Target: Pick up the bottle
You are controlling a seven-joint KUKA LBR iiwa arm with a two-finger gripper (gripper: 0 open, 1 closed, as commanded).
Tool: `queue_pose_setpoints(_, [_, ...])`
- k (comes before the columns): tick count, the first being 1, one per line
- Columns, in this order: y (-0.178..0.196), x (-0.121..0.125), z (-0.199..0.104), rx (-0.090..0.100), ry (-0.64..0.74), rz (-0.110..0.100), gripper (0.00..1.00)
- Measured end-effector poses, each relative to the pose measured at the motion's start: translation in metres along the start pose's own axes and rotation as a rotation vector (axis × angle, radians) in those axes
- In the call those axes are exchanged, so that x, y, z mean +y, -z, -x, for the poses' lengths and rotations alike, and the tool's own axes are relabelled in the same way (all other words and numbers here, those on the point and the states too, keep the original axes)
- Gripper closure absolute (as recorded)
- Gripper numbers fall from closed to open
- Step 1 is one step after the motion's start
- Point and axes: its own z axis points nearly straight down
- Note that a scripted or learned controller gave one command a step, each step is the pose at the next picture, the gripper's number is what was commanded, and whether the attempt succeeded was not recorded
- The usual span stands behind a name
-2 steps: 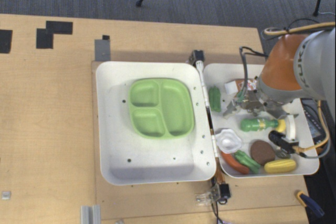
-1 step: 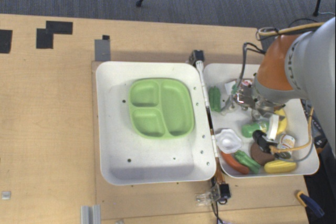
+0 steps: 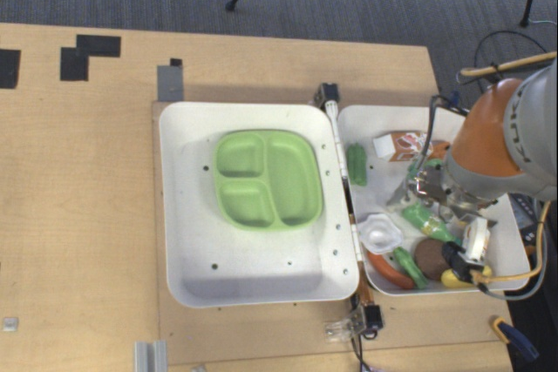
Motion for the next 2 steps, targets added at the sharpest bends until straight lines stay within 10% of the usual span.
queue_pose_setpoints(1, [0.011,0.002,-0.002,0.002,0.002,0.005,1.00])
queue_pose_setpoints(2, [0.098,-0.025,-0.083,0.002,0.047,-0.004,1.00])
